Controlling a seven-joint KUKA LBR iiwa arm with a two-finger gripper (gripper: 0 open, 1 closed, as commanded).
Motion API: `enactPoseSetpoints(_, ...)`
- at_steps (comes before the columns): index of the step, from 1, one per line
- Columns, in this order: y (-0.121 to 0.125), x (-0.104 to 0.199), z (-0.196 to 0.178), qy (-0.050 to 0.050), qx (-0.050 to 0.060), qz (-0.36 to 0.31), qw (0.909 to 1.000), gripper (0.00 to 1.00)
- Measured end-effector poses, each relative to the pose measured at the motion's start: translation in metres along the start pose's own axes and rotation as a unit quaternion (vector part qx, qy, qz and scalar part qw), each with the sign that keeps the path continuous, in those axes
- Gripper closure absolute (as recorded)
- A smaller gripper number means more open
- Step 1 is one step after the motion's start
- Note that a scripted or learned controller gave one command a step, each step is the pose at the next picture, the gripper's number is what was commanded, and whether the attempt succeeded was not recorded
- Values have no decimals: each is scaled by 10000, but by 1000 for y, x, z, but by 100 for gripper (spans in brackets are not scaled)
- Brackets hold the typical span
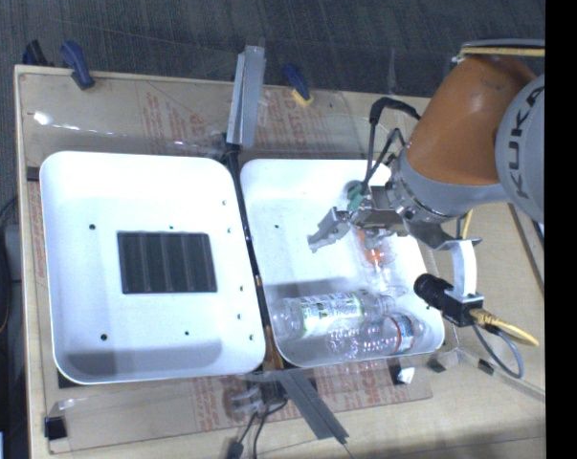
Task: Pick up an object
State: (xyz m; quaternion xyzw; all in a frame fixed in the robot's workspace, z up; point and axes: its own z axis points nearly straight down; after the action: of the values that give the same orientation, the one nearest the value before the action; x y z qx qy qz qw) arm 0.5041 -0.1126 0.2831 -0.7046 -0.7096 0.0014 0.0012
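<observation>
My gripper [350, 226] hangs over the middle of the right bin [278, 208], reaching in from the right. Just below and to the right of it is a small clear bottle with an orange part [376, 261]; I cannot tell whether it is held or lies on the bin floor. Along the near wall of the right bin lie two clear plastic bottles, one with a green and white label [326, 311] and one with a red band [386, 334]. A black ridged rectangular block [166, 262] lies flat in the middle of the left bin [77, 189].
A grey bar [245, 94] stands upright behind the gap between the bins. Blue clamps [76, 63] hold the board's far edge. The far left part of the right bin floor is bare white.
</observation>
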Motion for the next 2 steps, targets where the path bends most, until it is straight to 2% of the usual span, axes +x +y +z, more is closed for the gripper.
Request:
enactPoseSetpoints(1, 2, -53, 82, 2, 4, 498, 9988, 0)
enactPoseSetpoints(2, -26, -42, 192, 7, -13, -214, 9998, 0)
